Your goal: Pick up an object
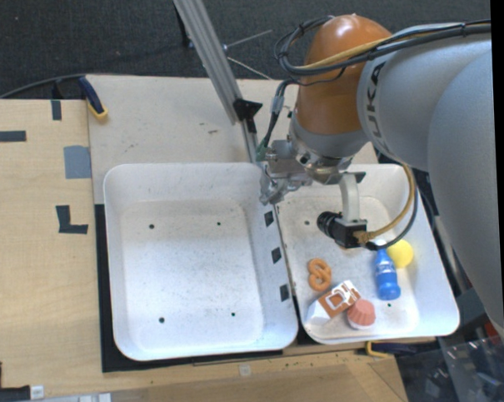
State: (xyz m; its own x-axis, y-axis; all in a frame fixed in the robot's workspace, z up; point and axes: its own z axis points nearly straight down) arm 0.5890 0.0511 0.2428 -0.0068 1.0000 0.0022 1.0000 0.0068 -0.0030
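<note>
Camera view: we are looking down at a slant on both bins, with the arm reaching in from the right.
Gripper position: we are seeing the gripper (pixel 271 189) hanging over the far left corner of the right bin (pixel 425 303), just beside the wall it shares with the left bin (pixel 188 265).
Gripper state: we are not able to tell from this angle whether it is spread or pressed together, and we are seeing nothing pinched in it.
Task's things: we are finding all of them clustered in the near half of the right bin: an orange pretzel (pixel 319 274), an orange-and-white box (pixel 339 299), a reddish piece (pixel 361 315), a blue bottle (pixel 386 279) and a yellow piece (pixel 401 253).
Direction from gripper: we are judging that every one of them is lying toward the near edge of the bin and to the right of the gripper, well apart from it.
Nearest candidate: we are taking the pretzel as the closest, lying alone on bare floor with the box just beside its near end.
Long axes: we are reading the bottle as lying flat, its length running far to near, cap toward the far side; the pretzel is running much the same way.
Next move, as we are judging it: a travel toward the near side and slightly right before any descent.
</note>
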